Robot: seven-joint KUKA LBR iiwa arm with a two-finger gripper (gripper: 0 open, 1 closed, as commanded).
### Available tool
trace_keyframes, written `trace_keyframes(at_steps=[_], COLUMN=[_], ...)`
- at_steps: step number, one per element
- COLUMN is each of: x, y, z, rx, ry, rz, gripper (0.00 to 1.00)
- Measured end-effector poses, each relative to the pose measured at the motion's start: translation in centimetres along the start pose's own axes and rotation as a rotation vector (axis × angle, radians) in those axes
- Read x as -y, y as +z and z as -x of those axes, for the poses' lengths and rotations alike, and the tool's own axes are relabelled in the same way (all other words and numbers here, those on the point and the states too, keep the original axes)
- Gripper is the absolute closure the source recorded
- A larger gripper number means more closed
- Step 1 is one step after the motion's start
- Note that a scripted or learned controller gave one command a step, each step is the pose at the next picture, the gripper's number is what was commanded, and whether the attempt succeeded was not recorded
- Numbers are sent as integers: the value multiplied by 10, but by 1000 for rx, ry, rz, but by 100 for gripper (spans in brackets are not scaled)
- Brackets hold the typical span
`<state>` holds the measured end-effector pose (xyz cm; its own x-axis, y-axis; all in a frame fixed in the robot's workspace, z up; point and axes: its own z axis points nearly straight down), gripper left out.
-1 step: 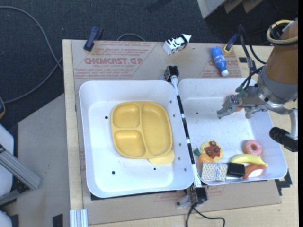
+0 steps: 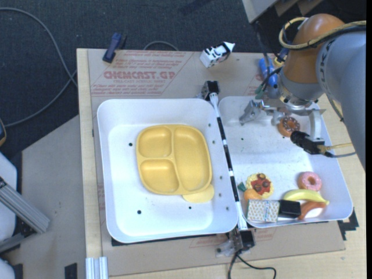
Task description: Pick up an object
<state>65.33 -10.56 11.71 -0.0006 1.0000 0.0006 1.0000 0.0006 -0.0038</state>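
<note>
Hanging over the far edge of the right bin (image 2: 343, 182), gripper (image 2: 286, 116), fingers splayed wide apart, with a small round brown-and-red item (image 2: 288, 125) just beneath, not clearly between them. Clustered in the near right corner: pink donut (image 2: 310, 181), yellow banana (image 2: 306, 196), red-topped tart (image 2: 259, 185), patterned wafer block (image 2: 263, 211). Sitting mid left bin (image 2: 116, 214), yellow divided plate (image 2: 173, 158).

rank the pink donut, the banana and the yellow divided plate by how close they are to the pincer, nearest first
From the pincer at the far end of the right bin:
1. Pink donut, by the right bin's right wall.
2. Banana, just nearer the camera than the donut.
3. Yellow divided plate, in the left bin.
</note>
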Motion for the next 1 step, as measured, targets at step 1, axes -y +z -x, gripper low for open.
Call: trace_keyframes(at_steps=[1], x=[128], y=[34], z=[-2], rx=[0], ry=[2], rz=[2], gripper=[0])
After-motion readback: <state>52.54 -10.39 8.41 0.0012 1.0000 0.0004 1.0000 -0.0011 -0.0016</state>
